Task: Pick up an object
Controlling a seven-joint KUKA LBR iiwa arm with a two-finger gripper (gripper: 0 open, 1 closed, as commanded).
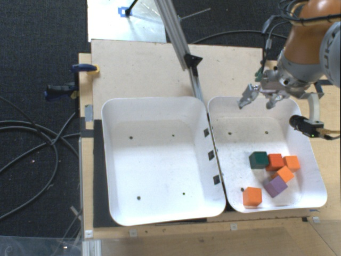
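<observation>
Several small blocks lie in the right bin (229,143), toward its front right. A dark green block (259,159) touches an orange block (275,161), with two more orange blocks (291,163) (285,174) beside them. A purple block (275,186) sits in front of these, and a lone orange block (252,196) lies nearest the front rim. My gripper (259,98) hangs above the back edge of the right bin, well behind the blocks. Its fingers are spread open with nothing between them.
The left bin (154,159) stands beside the right one, sharing a middle rim. A slanted metal pole (178,33) crosses the bench from the back toward the bins' junction. A blue clamp (80,68) grips the bench's left edge. Cables lie on the floor at left.
</observation>
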